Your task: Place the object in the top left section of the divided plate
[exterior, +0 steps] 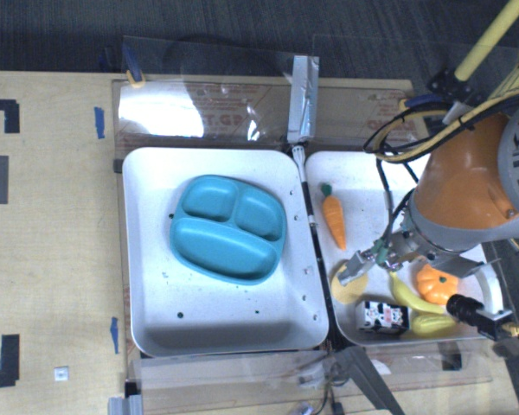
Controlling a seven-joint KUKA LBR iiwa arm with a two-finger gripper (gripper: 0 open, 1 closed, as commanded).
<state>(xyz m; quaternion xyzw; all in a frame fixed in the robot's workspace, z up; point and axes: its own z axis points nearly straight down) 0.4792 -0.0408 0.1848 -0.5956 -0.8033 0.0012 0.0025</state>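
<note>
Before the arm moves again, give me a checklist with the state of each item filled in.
1. Divided plate sits flat in the left bin: ok.
2. Top left section of the plate holds nothing: ok.
3. Objects to pick lie in the right bin: carrot, small pumpkin, banana and a black and white toy: ok.
4. Gripper is over the right bin, near the banana: ok.
5. Something is held in the gripper: cannot tell.
6. Which object is the one to place: cannot tell; the task does not name it.
</note>
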